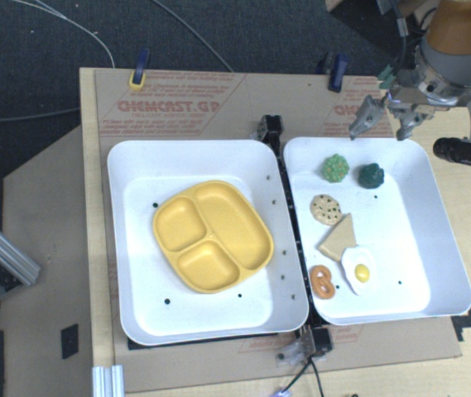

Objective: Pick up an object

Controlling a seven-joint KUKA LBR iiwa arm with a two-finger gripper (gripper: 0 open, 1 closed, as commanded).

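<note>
Two shallow white plastic bins are sitting side by side on a brown board, the left bin (pixel 127 222) and the right bin (pixel 434 246), their inner rims nearly touching along a dark seam.

A yellow three-compartment plastic plate (pixel 212 235) is lying tilted in the middle of the left bin, white floor showing on every side of it.

Right bin: items are clustering along its left half; the right half is lying bare, giving open room there. Largest to smallest:
- tan wedge of toy bread (pixel 338 239), touching the egg below it
- white toy fried egg with a yellow yolk (pixel 359 270), near the front
- round speckled toy cookie (pixel 325 209), just above the bread
- light green bumpy toy vegetable (pixel 334 169), near the back rim
- dark green toy broccoli piece (pixel 371 175), just beside the light green one, apart from it
- small orange toy pretzel (pixel 322 281), close to the left wall, just beside the egg

Grey arm with the orange band is reaching in at the upper right. Its gripper (pixel 382 122) is hanging above the back rim of the right bin, fingers spread apart, nothing between them, touching no item. The green pieces are lying nearest, below it.
</note>
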